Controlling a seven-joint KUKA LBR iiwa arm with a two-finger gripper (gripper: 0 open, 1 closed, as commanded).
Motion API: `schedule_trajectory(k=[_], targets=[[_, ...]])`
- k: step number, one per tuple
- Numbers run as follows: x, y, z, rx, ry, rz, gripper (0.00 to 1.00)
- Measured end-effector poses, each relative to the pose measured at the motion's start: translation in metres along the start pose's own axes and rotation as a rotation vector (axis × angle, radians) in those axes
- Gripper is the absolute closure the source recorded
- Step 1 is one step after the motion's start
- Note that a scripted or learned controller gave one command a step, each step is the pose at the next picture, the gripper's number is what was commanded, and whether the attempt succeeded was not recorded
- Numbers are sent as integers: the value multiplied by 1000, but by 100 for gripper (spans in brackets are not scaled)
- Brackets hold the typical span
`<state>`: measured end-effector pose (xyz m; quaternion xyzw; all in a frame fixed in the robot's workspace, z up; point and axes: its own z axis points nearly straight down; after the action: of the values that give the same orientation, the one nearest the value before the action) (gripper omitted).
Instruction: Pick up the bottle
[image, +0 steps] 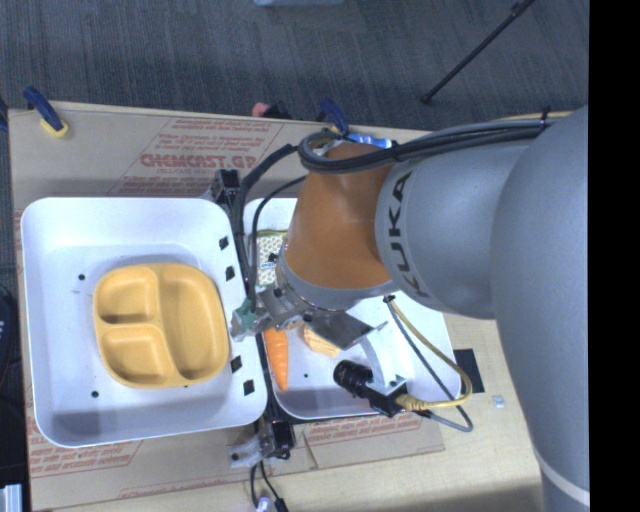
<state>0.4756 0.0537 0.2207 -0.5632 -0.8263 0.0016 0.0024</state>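
Crowding right bin (330, 405), arm (400, 230) hides pincer, state unclear; carrot (277, 360) hugs dividing edge; left bin (60, 230) roomier.

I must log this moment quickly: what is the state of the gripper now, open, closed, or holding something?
Gripper: cannot be told. It is low in the right bin, near the orange carrot, and the arm covers it.

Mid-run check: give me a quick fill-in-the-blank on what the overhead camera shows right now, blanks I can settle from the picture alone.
1. The yellow divided tray lies in the ____ bin.
2. The tray has ____ compartments.
3. The carrot lies in the right bin, near its ____ wall.
4. The band on the arm above the wrist is ____.

Missing words: left; three; left; orange
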Motion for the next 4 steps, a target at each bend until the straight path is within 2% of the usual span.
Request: schedule_trajectory(k=[1,2,3,4], targets=[[-50,-19,-28,-4,-3,-85,100],[8,3,-3,0,1,458,100],[-12,-4,-4,0,0,169,100],[7,2,2,2,1,68,100]])
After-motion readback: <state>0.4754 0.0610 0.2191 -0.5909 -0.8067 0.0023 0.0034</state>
